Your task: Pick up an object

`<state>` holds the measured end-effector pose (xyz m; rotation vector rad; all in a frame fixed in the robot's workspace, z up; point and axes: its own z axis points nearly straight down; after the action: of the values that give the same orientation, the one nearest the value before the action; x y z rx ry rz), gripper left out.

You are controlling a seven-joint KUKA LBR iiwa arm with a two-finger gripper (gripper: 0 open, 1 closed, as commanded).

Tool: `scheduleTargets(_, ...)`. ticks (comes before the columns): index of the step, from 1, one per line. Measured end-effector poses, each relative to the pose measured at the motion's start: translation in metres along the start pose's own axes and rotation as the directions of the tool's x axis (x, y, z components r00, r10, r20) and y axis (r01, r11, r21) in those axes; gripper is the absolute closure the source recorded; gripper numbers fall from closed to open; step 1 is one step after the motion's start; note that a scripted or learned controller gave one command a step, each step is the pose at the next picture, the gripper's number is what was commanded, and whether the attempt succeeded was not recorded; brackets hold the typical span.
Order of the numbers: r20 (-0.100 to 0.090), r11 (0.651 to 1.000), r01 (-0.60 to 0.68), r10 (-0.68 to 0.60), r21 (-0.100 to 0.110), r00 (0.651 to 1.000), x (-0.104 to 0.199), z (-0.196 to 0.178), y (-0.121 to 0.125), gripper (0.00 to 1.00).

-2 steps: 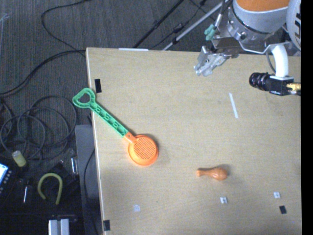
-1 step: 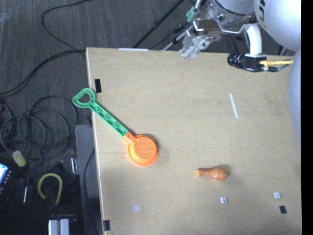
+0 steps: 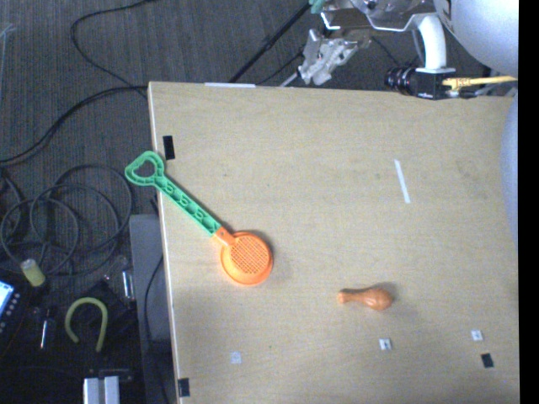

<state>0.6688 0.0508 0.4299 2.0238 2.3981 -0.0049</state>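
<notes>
Camera view from above: a toy strainer lies flat at the left side of a bare tan worktop. It is the nearest candidate for a pick, and nothing is touching it. Its green handle runs up and left from the round orange mesh head, and the looped end of the handle juts past the worktop's left edge over the dark floor. To the right of the strainer's head and a little lower in the frame, well apart from it, a small orange gourd-shaped piece lies on its side with its narrow neck pointing back toward the strainer. Farther right of the strainer and above the gourd, a thin white strip lies on the wood at a slight slant. Two small pale squares sit lower and to the right of the strainer, near the frame's bottom edge. The gripper hangs far above and to the right of the strainer, beyond the worktop's back edge and over the floor, with nothing in its grasp; whether it is spread or pressed together cannot be told, because the view is blurred there. The pale arm fills the corner to the upper right of the strainer. Left of the strainer, off the worktop, black cables coil on the floor beside a green hook.
</notes>
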Motion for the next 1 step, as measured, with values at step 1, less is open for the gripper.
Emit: scheduleTargets(1,0.004,1.0,-0.001,0.001,0.001,1.0,-0.0008,-0.0086,0.0004,1.0)
